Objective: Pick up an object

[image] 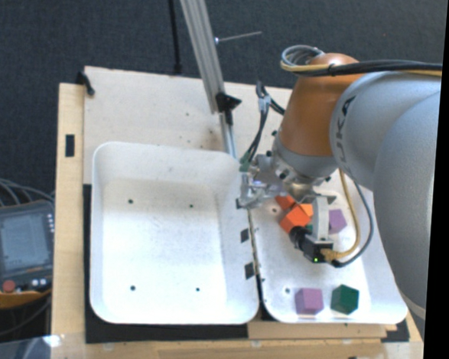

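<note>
My pincer [295, 210] hangs low over the right bin [369, 300], beside the orange block [299, 215], presumably to grasp it. Its opening I cannot tell.

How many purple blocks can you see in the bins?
2. One small purple block lies near the right bin's front edge, beside a dark green block. Another purple block sits farther back, close under the grey arm. The arm may hide more.

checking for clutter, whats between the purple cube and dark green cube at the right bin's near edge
Nothing: in the camera view, bare white bin floor separates the purple cube from the dark green cube.
</note>
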`<action>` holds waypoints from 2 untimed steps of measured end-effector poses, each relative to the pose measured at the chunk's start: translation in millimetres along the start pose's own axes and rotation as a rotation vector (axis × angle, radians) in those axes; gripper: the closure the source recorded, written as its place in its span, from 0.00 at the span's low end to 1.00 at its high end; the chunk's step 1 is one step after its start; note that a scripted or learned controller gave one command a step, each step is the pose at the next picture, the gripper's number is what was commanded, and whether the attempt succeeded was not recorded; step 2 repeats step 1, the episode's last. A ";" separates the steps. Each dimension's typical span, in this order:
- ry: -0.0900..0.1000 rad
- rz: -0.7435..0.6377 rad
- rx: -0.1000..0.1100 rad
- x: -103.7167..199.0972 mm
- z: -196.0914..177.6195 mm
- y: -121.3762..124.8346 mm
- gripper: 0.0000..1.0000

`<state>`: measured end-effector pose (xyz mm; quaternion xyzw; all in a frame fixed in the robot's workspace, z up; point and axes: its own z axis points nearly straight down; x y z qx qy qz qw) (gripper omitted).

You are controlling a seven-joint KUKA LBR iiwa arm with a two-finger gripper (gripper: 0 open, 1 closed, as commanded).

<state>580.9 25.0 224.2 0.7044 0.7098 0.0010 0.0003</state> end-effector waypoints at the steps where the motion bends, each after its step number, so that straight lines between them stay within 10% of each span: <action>1: 0.001 -0.001 0.000 59.6 -9.8 7.9 1.00; 2: 0.001 -0.001 0.000 59.6 -9.8 7.9 1.00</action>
